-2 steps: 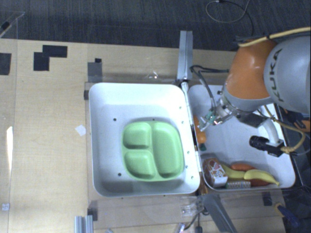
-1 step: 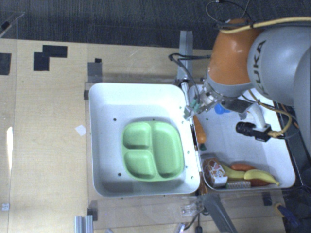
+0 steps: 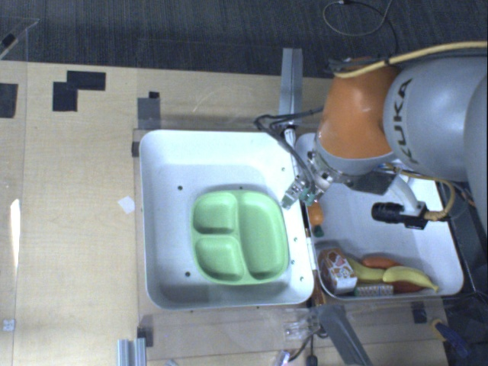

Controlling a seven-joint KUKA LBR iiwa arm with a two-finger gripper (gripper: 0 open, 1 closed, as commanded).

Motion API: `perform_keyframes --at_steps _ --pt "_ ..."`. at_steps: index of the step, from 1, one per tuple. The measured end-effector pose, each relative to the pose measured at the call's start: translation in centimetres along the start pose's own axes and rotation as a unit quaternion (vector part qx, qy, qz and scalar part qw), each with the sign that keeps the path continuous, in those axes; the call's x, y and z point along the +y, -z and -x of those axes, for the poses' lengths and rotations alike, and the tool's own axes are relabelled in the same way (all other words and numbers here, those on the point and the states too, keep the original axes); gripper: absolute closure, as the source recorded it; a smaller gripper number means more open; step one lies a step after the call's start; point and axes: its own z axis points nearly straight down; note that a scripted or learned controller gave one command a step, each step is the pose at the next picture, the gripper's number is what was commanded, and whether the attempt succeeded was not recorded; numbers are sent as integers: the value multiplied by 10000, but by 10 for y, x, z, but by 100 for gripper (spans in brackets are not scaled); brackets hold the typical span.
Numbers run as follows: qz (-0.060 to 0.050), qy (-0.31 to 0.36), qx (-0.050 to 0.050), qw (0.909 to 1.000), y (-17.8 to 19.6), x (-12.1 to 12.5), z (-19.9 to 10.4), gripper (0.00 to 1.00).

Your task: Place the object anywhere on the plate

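A light green plate [image 3: 240, 235] with three compartments lies in the left bin [image 3: 164, 204], toward its front right. My gripper [image 3: 296, 195] hangs over the wall between the two bins, just past the plate's upper right corner. A small orange object [image 3: 316, 213] lies just below and to the right of the gripper, at the left edge of the right bin [image 3: 431, 231]. Nothing rests on the plate. The arm's grey and orange body [image 3: 358, 120] hides the back of the right bin.
Along the right bin's front wall lie a brown and white object [image 3: 339, 270], a red-orange piece [image 3: 379, 262] and a yellow banana [image 3: 409, 278]. A black cable fitting [image 3: 396, 213] juts out under the wrist. Bare bin floor surrounds the plate at left and back.
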Motion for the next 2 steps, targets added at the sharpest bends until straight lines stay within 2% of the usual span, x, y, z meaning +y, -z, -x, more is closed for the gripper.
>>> perform_keyframes --at_steps 1,2 --pt "3 45 0 10000 7 23 -33 100" --pt "3 740 -8 9973 0 3 42 100"
